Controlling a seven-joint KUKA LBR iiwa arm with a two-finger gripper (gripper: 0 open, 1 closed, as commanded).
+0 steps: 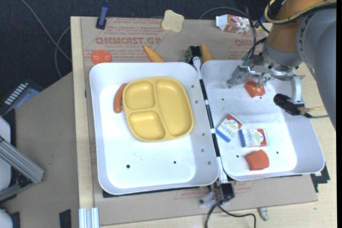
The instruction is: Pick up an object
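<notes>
Claw (250, 78) low in right bin (307, 139), fingers spread wide, straddling red block (255, 89); no grip visible yet.

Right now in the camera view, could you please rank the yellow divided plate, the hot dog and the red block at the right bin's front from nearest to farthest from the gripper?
From the gripper, in the right bin:
1. Red block, same bin, front edge.
2. Yellow divided plate, left bin, middle.
3. Hot dog, beyond the plate's left rim.
</notes>
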